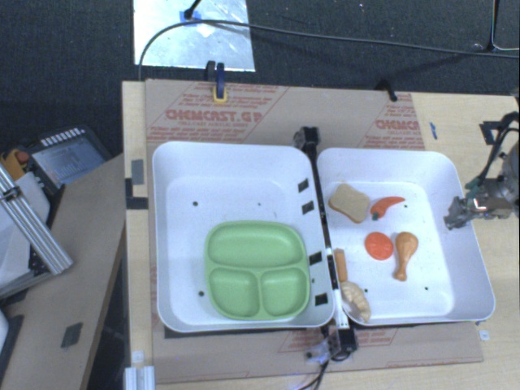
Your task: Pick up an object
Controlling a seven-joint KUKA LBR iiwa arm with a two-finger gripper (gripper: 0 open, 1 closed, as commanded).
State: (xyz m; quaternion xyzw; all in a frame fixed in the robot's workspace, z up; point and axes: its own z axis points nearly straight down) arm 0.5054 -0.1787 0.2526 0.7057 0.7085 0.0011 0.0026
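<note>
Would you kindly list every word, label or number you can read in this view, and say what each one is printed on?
"CHEMCAST G P" in red, on the brown protective sheet behind the left bin.
The same red print, slanted, on the sheet behind the right bin; reads roughly "CHEMCAST", the rest unclear.
Fainter red lettering along the sheet's front edge: too blurred to read.
The grey device at left: nothing legible.

The right-hand bin (439,169) holds the loose items, grouped in its left half, right of frame centre. A tan bread slice (350,203) lies flat near the upper left. Just right of it rests a red chili pepper (387,205) with a green stem. Below them sits a round red-orange tomato slice (379,245), with a brown drumstick (404,253) just beside it. A pale croissant-like pastry (355,298) lies at the bin's lower left edge.
</note>
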